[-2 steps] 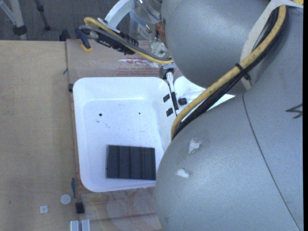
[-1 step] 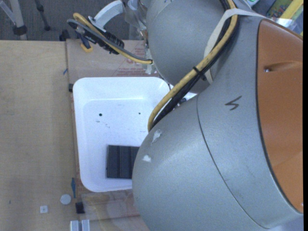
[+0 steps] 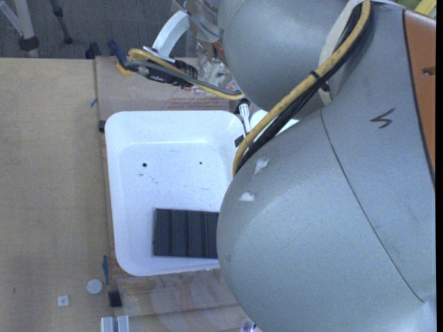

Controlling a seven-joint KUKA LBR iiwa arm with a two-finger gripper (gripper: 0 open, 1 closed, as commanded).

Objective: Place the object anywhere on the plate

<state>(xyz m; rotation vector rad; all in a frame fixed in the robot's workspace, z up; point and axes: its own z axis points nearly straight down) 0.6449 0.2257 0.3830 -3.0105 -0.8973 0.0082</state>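
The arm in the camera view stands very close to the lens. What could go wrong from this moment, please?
1. The grey arm hides the right part of the scene, so any grasp or placement there is hard to check.
2. The yellow-and-black cable runs loosely along the arm and may catch as it moves.
3. The dark ridged block in the white bin lies partly under the arm, which might brush it.

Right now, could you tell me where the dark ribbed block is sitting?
The dark ribbed block lies flat inside the white bin, near its lower edge in the camera view, its right end hidden behind the grey arm.
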